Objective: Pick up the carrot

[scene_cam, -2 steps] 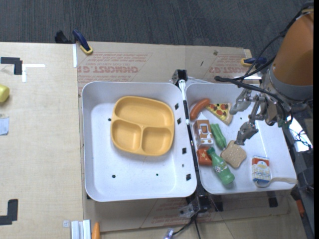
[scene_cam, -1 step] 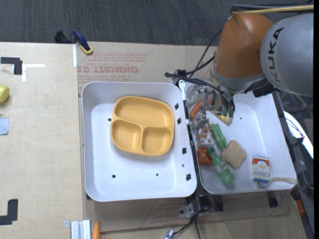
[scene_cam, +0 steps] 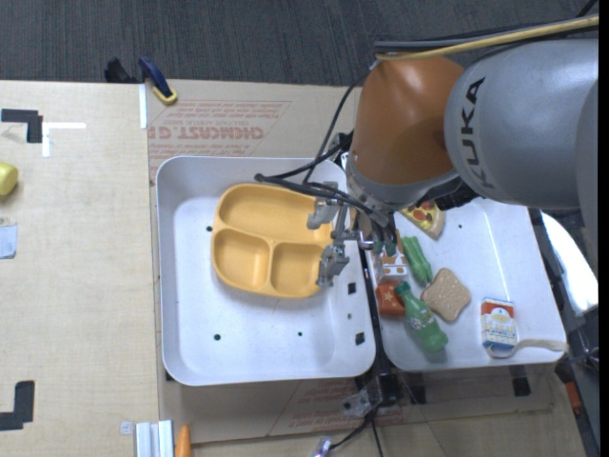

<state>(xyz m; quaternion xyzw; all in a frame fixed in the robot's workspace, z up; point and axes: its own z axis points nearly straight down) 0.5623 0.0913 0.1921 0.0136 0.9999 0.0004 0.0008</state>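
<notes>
Grey and orange overhead at 1 o'clock: arm [scene_cam: 476, 112], reaching in from 3 o'clock. Below it, left bin [scene_cam: 276, 350] and right bin [scene_cam: 476, 355], side by side. In the left bin, toward 12 o'clock, a yellow plate [scene_cam: 257, 250].

Hanging over that plate's 3 o'clock rim, just short of the wall between the bins: claw [scene_cam: 331, 246]. Nothing visibly held; cannot tell how wide or narrow its opening is.

Probably the carrot [scene_cam: 388, 299]: the orange-red piece at the right bin's 9 o'clock edge, just beside the dividing wall and at 4 o'clock from the claw. Touching a green piece [scene_cam: 425, 327] at its 4 o'clock, with bread [scene_cam: 445, 293] near at 3 o'clock.

To do this step well: shift toward 4 o'clock across the wall before descending. Centre over the orange-red body, not the green. Close across its narrow width. Mind the wall at 9 o'clock, which leaves little room on that side.
</notes>
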